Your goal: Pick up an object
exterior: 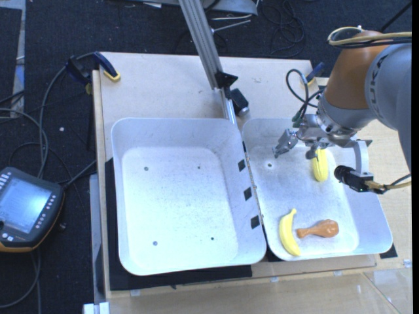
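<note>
My gripper hangs over the back part of the right bin, open, with nothing between its fingers. A small yellow object lies just right of the gripper, close to its right finger; whether they touch I cannot tell. Near the bin's front edge lies a yellow banana, curved and pointing away from me. A brown drumstick-shaped toy rests right beside the banana. The grey arm with its orange band reaches in from the right.
The left bin adjoins the right one along a raised middle rim with black clips. A slanted metal rail rises behind the bins. A black cable end hangs off the wrist over the right bin.
</note>
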Motion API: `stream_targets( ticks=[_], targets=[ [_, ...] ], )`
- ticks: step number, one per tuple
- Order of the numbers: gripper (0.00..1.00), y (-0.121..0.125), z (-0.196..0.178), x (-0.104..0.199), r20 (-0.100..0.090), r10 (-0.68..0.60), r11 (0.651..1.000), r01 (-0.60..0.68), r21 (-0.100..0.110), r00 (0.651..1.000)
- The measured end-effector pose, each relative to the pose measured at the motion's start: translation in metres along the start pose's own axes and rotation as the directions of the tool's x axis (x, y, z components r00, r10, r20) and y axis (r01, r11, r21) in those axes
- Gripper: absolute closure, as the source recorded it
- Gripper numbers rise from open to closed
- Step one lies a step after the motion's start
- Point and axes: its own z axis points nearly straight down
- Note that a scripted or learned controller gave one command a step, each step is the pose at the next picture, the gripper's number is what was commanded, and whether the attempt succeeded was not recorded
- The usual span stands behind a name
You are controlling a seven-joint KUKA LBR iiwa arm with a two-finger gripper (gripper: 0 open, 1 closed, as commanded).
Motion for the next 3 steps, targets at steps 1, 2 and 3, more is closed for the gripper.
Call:
stream_targets(
  ticks=[1,2,3],
  targets=[
    [0.00,-0.008,0.055,-0.007,0.000,0.001,1.000,-0.001,0.001,1.000],
    [0.00,-0.008,0.069,-0.007,0.000,0.000,1.000,0.000,-0.002,1.000],
    [1.00,-0.008,0.058,-0.007,0.001,0.000,1.000,0.000,-0.004,1.000]
  ],
)
